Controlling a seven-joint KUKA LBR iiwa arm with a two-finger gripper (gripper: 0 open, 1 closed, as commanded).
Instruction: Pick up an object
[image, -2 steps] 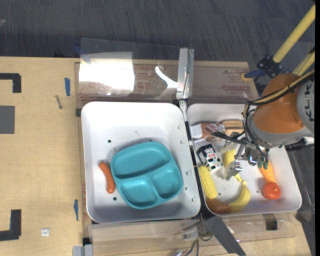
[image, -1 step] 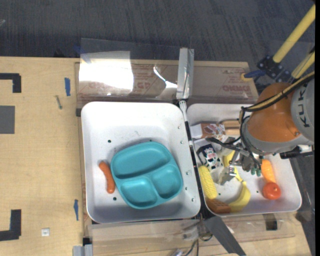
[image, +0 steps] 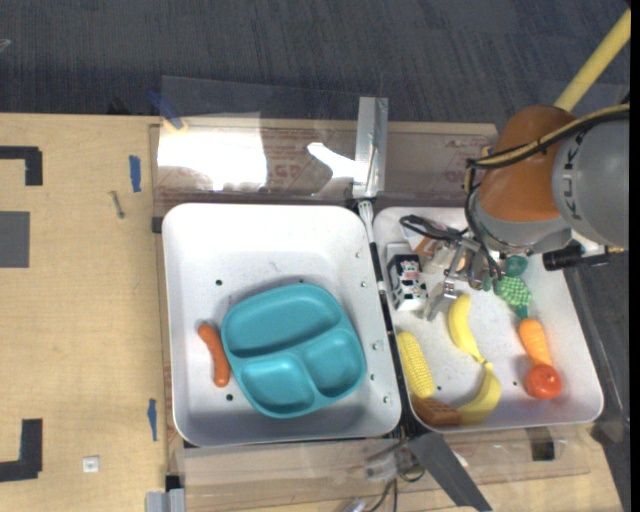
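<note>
Pincer (image: 440, 300) low in the right bin (image: 585, 400), tips apart, clamping nothing.
You've got the banana (image: 462, 330) just below-right of it, corn (image: 415, 365) below, carrot (image: 535, 340) further right.

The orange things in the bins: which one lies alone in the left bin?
The sausage, beside the teal tray's left edge. The carrot and the round orange fruit lie in the right bin.

Dark grey carpet floor (image: 250, 50), pale wooden bench (image: 70, 300), blue tape marks (image: 135, 172)

Arm (image: 585, 190) cut by right edge; hand (image: 452, 288) fingers indistinct.
</note>
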